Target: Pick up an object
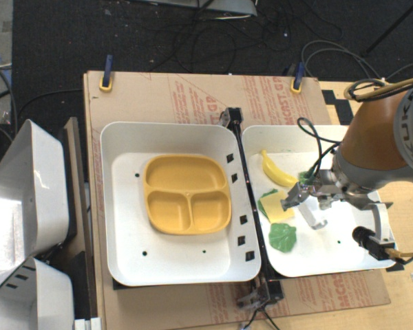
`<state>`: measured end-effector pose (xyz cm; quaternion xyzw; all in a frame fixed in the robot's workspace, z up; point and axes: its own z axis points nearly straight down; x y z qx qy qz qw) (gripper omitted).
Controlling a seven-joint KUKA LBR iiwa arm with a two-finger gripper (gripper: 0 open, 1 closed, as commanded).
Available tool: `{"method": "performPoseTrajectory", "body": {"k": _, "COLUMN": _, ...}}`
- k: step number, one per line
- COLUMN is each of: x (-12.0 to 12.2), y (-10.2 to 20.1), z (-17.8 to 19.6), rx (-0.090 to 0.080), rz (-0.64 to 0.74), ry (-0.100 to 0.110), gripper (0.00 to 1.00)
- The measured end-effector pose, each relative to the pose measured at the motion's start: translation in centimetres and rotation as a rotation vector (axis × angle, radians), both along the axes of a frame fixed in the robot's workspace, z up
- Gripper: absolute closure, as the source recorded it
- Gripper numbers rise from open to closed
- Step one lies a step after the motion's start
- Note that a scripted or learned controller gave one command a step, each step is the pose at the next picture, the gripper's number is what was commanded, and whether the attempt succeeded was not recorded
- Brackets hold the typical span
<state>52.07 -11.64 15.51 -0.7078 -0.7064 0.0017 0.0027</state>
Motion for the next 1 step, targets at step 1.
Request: {"method": "performPoseTrajectory", "body": {"k": 1, "x": 0.89, "y": -1.08, "z": -4.64, "rx": -0.008, "rz": -0.003, "ry": -0.014, "gripper": 0.0}}
